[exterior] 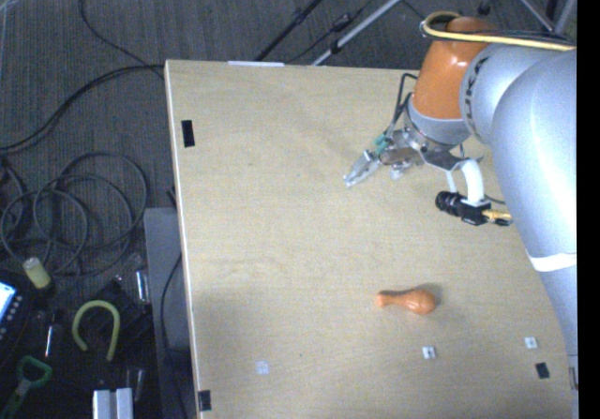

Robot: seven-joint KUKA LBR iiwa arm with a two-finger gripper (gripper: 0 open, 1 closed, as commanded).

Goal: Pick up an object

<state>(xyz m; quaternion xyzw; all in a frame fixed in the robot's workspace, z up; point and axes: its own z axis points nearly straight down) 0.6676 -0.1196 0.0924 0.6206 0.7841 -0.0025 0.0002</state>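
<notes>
The end effector (pixel 367 167) sits in the upper right of the frame, above bare desk (pixel 272 248), its slim fingers pointing toward the left; they look close together with nothing between them, though they are too small and blurred to say for certain whether they are pressed together or slightly spread. The one candidate for picking, an orange pear-shaped object (pixel 409 300), lies on its side in the lower middle-right, well apart from the end effector. The main risk is a descent where it hangs now, closing on nothing. The object's rounded body and thin neck could also roll or squirt sideways if the fingers land off-centre.
</notes>
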